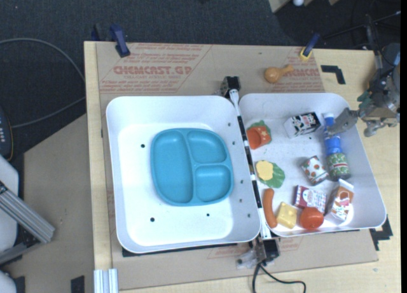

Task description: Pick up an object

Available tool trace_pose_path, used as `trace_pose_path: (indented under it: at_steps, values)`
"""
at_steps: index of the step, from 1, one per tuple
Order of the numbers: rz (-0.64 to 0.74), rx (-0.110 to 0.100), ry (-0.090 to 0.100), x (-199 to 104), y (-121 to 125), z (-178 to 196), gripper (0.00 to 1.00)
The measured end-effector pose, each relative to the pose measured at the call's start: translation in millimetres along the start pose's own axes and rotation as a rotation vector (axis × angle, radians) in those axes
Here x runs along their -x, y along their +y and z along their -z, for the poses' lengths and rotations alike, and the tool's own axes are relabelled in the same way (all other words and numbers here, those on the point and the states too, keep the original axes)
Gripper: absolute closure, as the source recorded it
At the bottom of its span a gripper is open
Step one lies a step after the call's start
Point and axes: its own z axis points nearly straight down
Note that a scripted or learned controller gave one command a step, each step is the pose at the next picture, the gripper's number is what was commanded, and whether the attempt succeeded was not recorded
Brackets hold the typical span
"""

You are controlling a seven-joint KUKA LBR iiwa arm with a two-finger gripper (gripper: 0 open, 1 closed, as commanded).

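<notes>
1. Two white bins: left (127,177), right (365,177).
2. One blue tray (191,166).
3. One bottle (336,153).
4. Four small cartons (301,124), (314,170), (309,196), (341,204).
5. Two tomatoes (258,135), (311,218).
6. One sausage (269,207).
7. One cheese wedge (287,215).

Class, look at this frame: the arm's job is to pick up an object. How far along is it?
Done: nothing looks lifted; the toys, such as the bottle, the tomato and the cow-print carton, all lie in the right bin. In hand: the gripper sits at that bin's far right edge, by the bottle's cap, with nothing visibly held. Left: closing on an item and lifting it.
</notes>
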Motion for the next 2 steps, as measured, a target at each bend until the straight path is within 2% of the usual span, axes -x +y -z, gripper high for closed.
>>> trace_pose_path:
  at_steps: [1, 2]
  values:
    - [0.001, 0.0, 0.001, 6.6, -3.8, -145.1, 0.0]
    - [0.001, -0.001, 0.001, -59.5, -33.3, -145.1, 0.0]
